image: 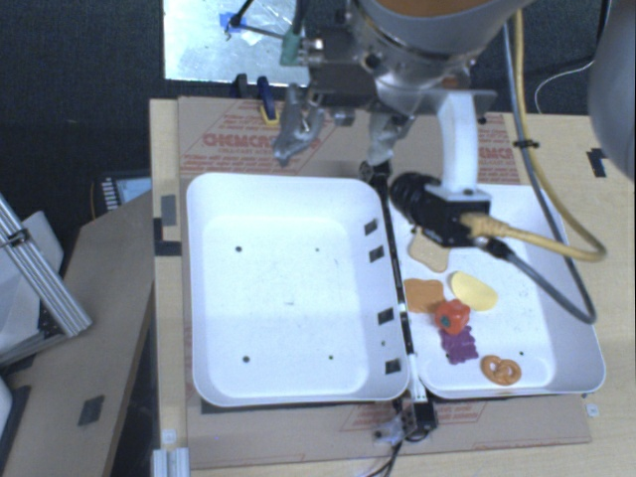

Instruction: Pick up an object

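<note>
The end effector (333,137) is held open and unloaded above the left bin's (214,296) far rim; toy food (452,316) is gathered in the right bin (556,336).

A light wooden bench (117,296) fills the middle. A brown cardboard sheet (234,132) lies flat on it. At twelve o'clock a shiny metal plate (214,28) catches light. At nine o'clock stands a silver metal rail (40,276). The floor (70,78) is dark.
</note>
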`<state>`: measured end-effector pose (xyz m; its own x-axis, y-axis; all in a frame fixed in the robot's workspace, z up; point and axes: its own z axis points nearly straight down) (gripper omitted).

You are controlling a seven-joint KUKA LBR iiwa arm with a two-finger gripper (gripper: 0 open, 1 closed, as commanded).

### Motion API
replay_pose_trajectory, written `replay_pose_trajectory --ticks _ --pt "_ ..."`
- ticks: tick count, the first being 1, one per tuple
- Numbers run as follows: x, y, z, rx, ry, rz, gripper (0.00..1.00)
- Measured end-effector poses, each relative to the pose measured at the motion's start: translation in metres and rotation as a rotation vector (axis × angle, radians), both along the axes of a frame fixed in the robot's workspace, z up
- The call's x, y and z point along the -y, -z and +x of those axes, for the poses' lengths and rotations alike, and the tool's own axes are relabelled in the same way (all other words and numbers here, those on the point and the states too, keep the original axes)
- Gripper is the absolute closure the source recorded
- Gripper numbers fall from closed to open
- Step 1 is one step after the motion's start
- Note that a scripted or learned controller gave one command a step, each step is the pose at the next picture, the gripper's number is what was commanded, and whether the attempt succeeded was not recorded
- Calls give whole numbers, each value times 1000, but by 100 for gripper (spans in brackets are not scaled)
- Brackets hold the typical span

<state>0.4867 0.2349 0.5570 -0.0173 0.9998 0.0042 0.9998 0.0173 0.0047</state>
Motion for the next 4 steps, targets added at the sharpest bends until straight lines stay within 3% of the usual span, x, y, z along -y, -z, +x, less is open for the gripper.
replay_pose_trajectory --ticks 1,2,3,4 --pt "0 -12 0 3 -4 2 100" --pt "0 -11 0 1 -6 1 0" --pt "-1 -23 0 4 -10 3 100" --pt "-1 -22 0 3 -12 3 0"
